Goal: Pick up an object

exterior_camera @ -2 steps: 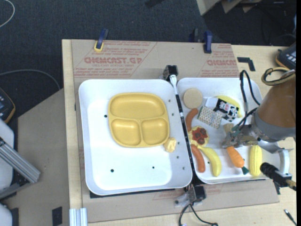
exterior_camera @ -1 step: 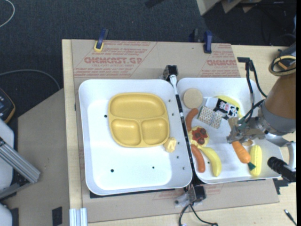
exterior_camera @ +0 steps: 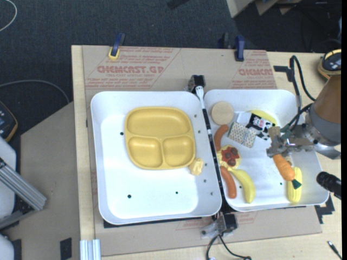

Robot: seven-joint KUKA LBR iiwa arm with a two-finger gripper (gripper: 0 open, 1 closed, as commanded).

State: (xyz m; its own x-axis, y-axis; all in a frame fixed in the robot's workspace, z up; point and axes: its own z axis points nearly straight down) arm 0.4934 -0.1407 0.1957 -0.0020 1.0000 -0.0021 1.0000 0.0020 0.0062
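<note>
Here, two white bins sit side by side on the bench. Left bin point(exterior_camera: 108, 161): a yellow compartment plate point(exterior_camera: 160, 137) lies toward its far edge, three wells, upright. A small pale yellow piece point(exterior_camera: 196, 167) rests just off the plate's near right corner, close to the divider between the bins.

Right bin point(exterior_camera: 260, 191): crowded. Round tan disc point(exterior_camera: 222, 112) in the far left corner. Beside it a grey mesh-patterned packet point(exterior_camera: 242, 135), tilted, and a black-and-white item point(exterior_camera: 257, 123) lying over a yellow banana-shaped piece point(exterior_camera: 267, 115) near the far edge. Along the left edge, a reddish sausage point(exterior_camera: 219, 136), then a small pizza-like piece point(exterior_camera: 230, 155), then a second sausage point(exterior_camera: 230, 182) and a yellow banana point(exterior_camera: 246, 185) running toward the near edge. An orange carrot point(exterior_camera: 284, 167) lies in the right half; a yellow piece with a dark green tip point(exterior_camera: 294, 190) sits just nearer the near right corner.

Gripper point(exterior_camera: 277, 148) is low over the right bin, at the carrot's upper end. Cannot tell how its jaws are set, nor whether anything is held. Grey arm point(exterior_camera: 325, 129) enters over the right edge.
</note>
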